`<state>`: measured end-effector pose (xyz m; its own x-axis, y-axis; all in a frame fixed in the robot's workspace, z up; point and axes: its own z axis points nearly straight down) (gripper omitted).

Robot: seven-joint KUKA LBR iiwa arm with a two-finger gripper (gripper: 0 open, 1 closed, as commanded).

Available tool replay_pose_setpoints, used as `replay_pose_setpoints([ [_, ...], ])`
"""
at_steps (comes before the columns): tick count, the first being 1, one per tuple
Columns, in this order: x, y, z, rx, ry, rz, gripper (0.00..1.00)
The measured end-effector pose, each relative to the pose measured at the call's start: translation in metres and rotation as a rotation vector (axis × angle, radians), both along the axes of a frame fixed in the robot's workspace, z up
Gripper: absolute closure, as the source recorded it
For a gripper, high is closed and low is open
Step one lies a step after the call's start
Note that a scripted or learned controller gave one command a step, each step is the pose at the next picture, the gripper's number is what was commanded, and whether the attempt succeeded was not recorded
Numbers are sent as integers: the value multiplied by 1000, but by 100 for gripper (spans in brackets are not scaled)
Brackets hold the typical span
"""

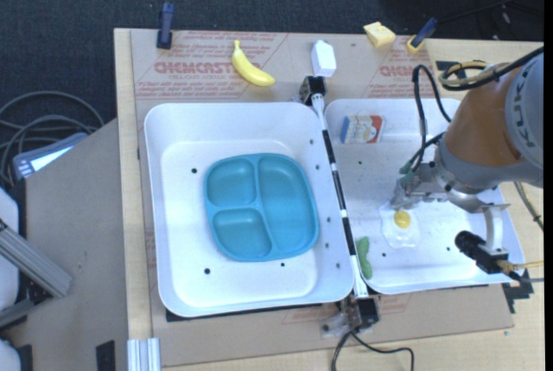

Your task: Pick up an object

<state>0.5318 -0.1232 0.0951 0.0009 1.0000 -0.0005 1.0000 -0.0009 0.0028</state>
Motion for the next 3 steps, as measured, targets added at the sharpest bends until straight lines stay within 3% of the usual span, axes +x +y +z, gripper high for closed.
replay_pose_setpoints([
  [1, 0, 0, 0, 0, 0, 0, 0],
  [2, -24, -2, -11, 1, 5, 0, 0],
  [3, -21, -3, 2, -1, -3, -1, 100],
])
